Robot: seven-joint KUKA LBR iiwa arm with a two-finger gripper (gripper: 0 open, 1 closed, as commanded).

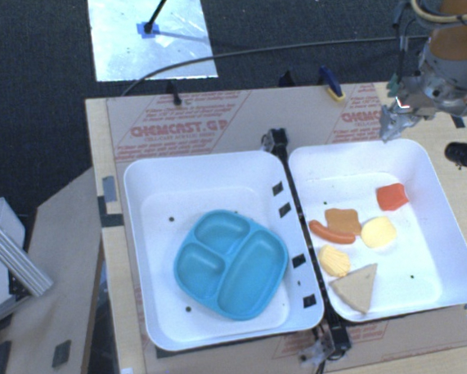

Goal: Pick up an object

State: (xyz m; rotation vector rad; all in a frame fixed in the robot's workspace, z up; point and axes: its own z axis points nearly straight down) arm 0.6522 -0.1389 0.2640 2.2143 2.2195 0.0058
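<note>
Cardboard-topped bench, gripper (392, 123) hovering at the right bin (447, 227) rim, finger state unclear, light rigid-looking red block (391, 196) best pinched across its flat sides.

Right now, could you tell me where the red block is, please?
The red block lies in the right bin, toward its far right side, just above the round yellow piece.

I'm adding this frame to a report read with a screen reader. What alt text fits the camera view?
Two white bins sit side by side on a bench: the left bin holds a blue divided plate, the right bin holds toy foods, including a sausage, a red block and a tan wedge. The arm's end effector hovers at the right bin's far edge.
</note>
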